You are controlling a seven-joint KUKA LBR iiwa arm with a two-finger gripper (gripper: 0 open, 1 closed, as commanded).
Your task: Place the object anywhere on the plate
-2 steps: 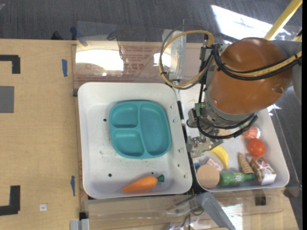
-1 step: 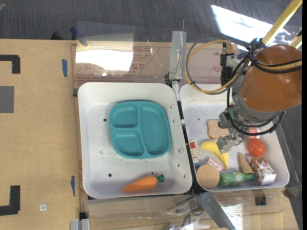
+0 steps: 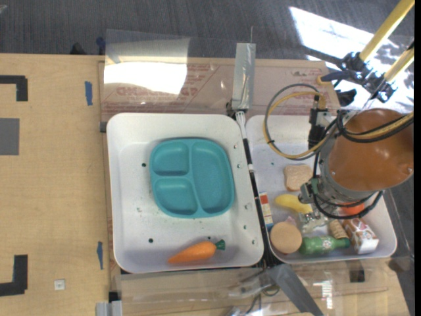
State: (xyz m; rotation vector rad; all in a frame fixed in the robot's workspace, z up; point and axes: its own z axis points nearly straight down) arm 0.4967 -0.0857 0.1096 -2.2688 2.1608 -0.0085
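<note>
We hang our arm [image 3: 358,157] low over the right bin [image 3: 388,239], at three o'clock from the plate [image 3: 193,176], since the pickable food lies there around the banana [image 3: 293,203], though whether our hand is spread or pinching we cannot tell.

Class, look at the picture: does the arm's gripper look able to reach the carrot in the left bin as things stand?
Probably yes. The carrot lies alone near the left bin's front wall, with nothing over it, though the gripper is above the right bin and must cross the divider.
</note>
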